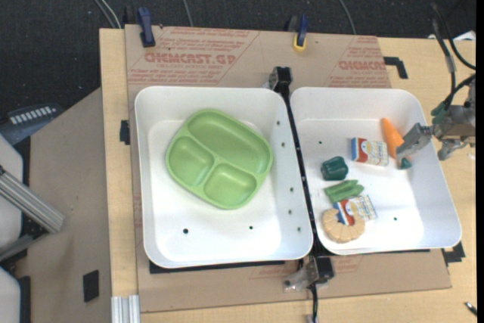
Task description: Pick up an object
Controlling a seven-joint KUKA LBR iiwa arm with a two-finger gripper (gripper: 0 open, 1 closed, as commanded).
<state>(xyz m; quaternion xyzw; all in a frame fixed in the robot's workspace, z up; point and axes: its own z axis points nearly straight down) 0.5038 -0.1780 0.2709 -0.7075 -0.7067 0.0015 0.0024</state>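
My gripper [426,147] hovers over the right rim of the right bin [435,197], open, with only the bin's wall showing between its fingers. Its left finger [411,144] stands just right of an orange carrot [392,134]. Left of the carrot lies a small red, white and blue carton [368,150]. Further left and nearer the front lie a dark green block [334,168], a light green pod [344,190], a second small packet [357,208] and a tan round biscuit [340,228].
The left bin [151,223] holds a light green divided plate [219,159]. Both bins rest on a cardboard sheet [227,57] held by clamps at the back. Cables hang by the arm at the far right.
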